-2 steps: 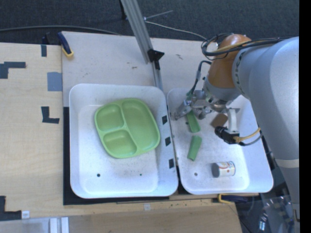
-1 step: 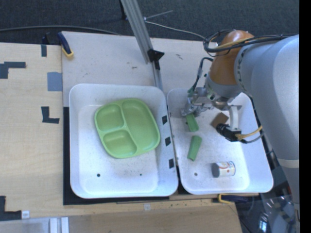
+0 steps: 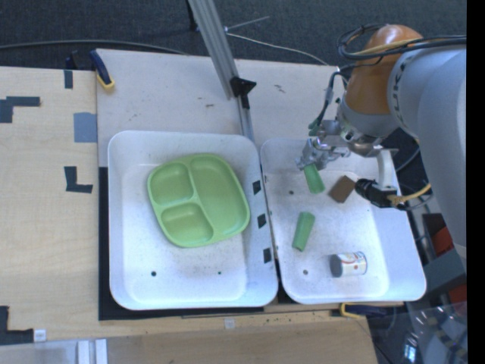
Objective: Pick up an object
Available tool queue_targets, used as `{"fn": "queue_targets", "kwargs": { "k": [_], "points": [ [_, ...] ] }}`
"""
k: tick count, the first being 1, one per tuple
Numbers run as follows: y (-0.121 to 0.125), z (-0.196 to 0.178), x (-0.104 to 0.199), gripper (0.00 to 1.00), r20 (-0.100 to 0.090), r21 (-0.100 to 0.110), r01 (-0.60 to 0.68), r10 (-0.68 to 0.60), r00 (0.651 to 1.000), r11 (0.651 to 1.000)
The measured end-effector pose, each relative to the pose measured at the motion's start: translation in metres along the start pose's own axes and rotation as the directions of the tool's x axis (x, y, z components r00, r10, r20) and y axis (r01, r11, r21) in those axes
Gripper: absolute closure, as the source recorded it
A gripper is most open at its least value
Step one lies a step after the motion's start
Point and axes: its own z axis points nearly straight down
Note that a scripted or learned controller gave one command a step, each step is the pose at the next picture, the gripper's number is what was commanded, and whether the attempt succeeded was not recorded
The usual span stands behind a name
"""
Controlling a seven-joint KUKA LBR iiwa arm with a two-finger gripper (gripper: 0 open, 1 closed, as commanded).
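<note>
Nearest, toward front of right bin (image 3: 394, 279): small white can (image 3: 348, 264) with red label and grey cap, lying on its side, clear of the walls.

Just behind, near bin's middle: green cylinder (image 3: 303, 230), lying flat, nearly lengthwise front to back, apart from the can and everything else.

Level with it, in left bin (image 3: 121, 226): green divided plate (image 3: 198, 199) with three compartments, flat on the floor, turned slightly askew, toward the bin's rear half.

Farther back in right bin: brown block (image 3: 342, 189), tilted, just beside a second green cylinder (image 3: 313, 178) but not clearly touching.

Second green cylinder noted slanting, upper end meeting tip of gripper (image 3: 311, 160). Cannot tell whether claw is open, closed or clamped on this piece; metal parts there too small and blurred. Lifted or resting on bin floor: likewise not determinable.

Above gripper: grey arm (image 3: 424, 89) with orange band (image 3: 379, 67), entering from right, black cables looped round the wrist.

Beyond bins, on bench (image 3: 167, 89): slanted metal pole (image 3: 216, 44) ending at black bracket by the bins' shared rear corner; blue and yellow clamp (image 3: 102, 70) at far left corner.
</note>
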Motion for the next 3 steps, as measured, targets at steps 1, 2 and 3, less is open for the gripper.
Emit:
{"fn": "queue_targets", "kwargs": {
  "k": [1,2,3],
  "points": [
    [0.002,-0.063,0.004,1.00,0.000,-0.001,0.001,-0.001,1.000,1.000],
    [0.004,-0.113,0.004,1.00,0.000,-0.001,0.001,-0.001,1.000,1.000],
    [-0.023,-0.095,0.049,1.00,-0.002,0.008,0.003,-0.003,1.000,1.000]
  ]
}}
